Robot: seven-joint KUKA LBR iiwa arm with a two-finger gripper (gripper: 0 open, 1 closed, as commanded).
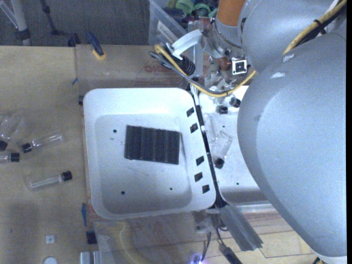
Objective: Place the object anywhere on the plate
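A dark ribbed rectangular plate (153, 144) lies flat in the middle of the left white bin (104, 106). In the right bin (234, 175), close to the divider, lies a clear vial (221, 143) with a black cap (219, 162) at its near end. A second small black cap (221, 109) shows just beyond it. My gripper (219, 88) hangs over the far end of the right bin, above and behind the vial. The bulky grey arm (297, 136) hides most of that bin.
Several clear vials with black caps (49, 179) lie on the bench left of the bins. A clear tub of coloured items (181, 7) stands behind the bins. A blue clamp (95, 45) sits at the back left. Black clips (198, 159) line the divider.
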